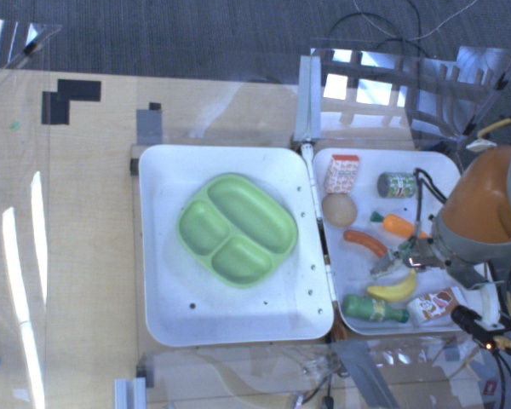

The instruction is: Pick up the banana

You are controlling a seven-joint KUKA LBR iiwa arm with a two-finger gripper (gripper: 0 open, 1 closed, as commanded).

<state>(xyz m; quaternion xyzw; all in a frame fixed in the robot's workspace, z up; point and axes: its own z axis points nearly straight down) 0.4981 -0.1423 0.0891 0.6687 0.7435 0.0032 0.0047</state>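
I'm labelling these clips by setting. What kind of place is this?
Likely a robotics lab bench: a grey-and-orange arm reaching over two white bins, toy food such as a banana, loose cables, and black markers on the bench.

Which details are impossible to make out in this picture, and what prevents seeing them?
- Gripper, camera view: too small and blurred to tell its state or whether it touches the banana.
- Arm: cut off by the right edge.
- Small can, carton and packet in the right bin: printing too small to read.
- Green bottle: label blurred.
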